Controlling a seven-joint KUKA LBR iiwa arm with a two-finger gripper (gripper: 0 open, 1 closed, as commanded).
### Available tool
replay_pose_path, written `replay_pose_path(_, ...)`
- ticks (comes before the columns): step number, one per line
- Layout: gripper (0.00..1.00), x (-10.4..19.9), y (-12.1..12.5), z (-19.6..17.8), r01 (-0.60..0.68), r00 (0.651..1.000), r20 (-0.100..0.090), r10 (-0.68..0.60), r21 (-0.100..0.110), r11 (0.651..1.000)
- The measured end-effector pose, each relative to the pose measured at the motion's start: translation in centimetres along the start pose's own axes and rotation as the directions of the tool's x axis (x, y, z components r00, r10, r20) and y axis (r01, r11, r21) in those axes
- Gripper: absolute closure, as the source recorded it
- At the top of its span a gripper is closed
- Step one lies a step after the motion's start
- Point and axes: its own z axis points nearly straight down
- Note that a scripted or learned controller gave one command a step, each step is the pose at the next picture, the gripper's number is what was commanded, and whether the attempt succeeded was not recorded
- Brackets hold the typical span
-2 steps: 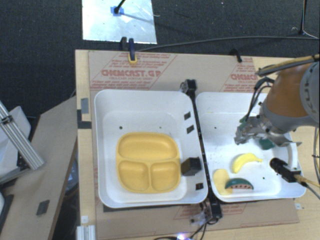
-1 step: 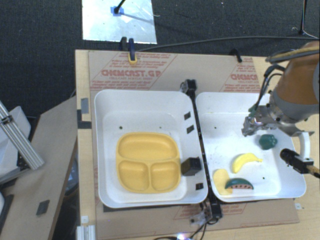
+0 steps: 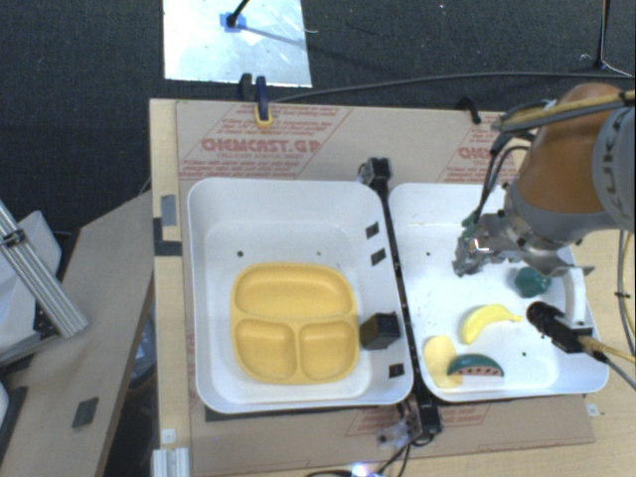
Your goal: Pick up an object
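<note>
While we look down on the two bins, these lines give what we see.
Objects to pick: a yellow banana (image 3: 488, 319), a teal ball-like toy (image 3: 531, 282), a watermelon slice (image 3: 475, 369) and a pale yellow round piece (image 3: 438, 352), all in the right bin (image 3: 432, 207).
Banana: near the bin's middle, just above the watermelon slice and apart from it.
Watermelon slice: at the front wall, touching the pale yellow round piece on its left.
Teal toy: beside the banana, up and to the right, partly under the arm (image 3: 571, 167).
Gripper (image 3: 473, 251): over the right bin, above the banana and left of the teal toy; we cannot tell how it is set, and we see nothing held in it.
Left bin (image 3: 288, 199): holds a yellow three-part tray (image 3: 294, 321) and a small dark block (image 3: 380, 331) at the tray's right edge.
Table (image 3: 298, 132): a brown sheet with red lettering under both bins.
</note>
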Motion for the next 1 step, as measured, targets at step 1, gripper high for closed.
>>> replay_pose_path(1, 1.00, 4.41, -0.06, -0.70, 0.002, 1.000, -0.001, -0.002, -0.001, 1.000)
